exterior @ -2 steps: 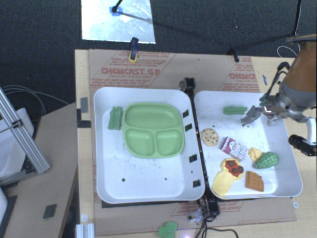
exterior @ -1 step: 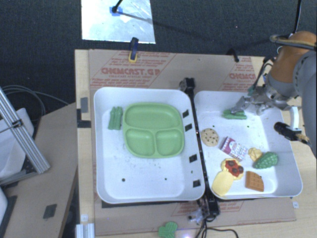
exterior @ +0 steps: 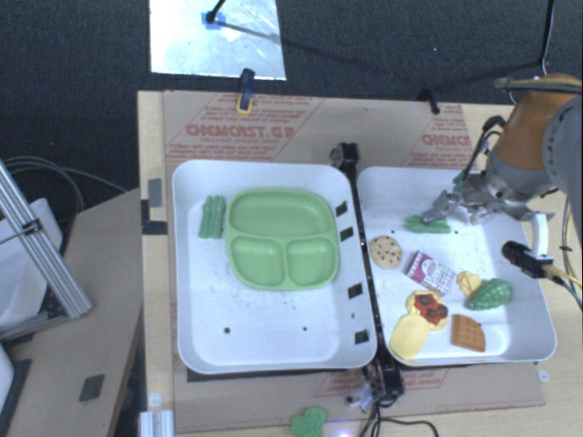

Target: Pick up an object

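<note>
On the table (exterior: 301, 121), right white bin (exterior: 537, 335): tool (exterior: 444, 209) reaches the long green bean-shaped toy (exterior: 428, 225); grip unclear. Next, close and lift.

A long green pea pod (exterior: 428, 225) lies flat near the back of the right bin (exterior: 537, 335), running roughly left to right, its right end just under the tool (exterior: 448, 206).

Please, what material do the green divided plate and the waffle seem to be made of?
The green divided plate looks like molded plastic: uniform colour, smooth matte surface, rounded compartments. The waffle seems a plastic or rubber toy, judging by its flat orange-brown colour; its finish is too small to tell.
</note>
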Available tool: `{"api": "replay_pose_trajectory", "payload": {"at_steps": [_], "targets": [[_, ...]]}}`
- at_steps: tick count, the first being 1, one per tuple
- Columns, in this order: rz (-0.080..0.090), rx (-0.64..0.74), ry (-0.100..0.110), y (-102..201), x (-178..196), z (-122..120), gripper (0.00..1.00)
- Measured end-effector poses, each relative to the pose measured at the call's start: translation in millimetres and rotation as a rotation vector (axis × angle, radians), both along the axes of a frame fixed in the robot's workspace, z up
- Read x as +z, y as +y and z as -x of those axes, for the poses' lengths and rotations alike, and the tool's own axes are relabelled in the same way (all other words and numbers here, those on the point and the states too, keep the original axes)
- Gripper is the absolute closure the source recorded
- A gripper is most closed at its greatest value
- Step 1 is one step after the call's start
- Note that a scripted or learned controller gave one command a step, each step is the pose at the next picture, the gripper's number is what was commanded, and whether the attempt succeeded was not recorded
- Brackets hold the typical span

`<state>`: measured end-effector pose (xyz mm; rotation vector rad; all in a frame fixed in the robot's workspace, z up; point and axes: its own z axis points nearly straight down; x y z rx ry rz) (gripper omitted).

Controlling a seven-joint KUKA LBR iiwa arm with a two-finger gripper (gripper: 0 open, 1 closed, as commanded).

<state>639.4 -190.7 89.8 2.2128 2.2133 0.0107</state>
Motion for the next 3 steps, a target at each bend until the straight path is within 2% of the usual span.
{"api": "replay_pose_trajectory", "payload": {"at_steps": [1, 3], "targets": [[-0.001, 0.005, 0.004, -15.7, -2.2, -28.5, 0.00], [-0.002, 0.004, 0.009, -15.3, -3.9, -26.3, 0.00]]}}
